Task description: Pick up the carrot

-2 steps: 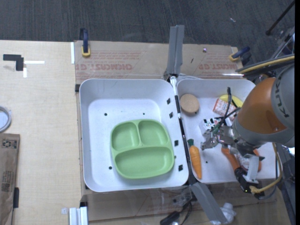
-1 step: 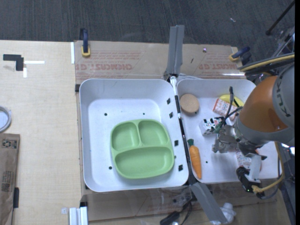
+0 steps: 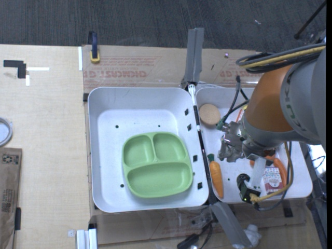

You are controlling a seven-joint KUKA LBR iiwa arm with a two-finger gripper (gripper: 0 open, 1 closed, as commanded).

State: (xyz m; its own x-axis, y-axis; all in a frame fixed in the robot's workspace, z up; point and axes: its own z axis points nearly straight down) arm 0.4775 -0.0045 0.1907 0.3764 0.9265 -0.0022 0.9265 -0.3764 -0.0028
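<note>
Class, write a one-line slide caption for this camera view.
Robot arm over the right bin, carrot lying by its left wall; green plate in the left bin.

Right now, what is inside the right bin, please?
In the right bin I see a carrot along its left wall, a round tan object near the far corner, and a printed packet partly under the arm. The arm covers the bin's middle, so more may hide there.
</note>
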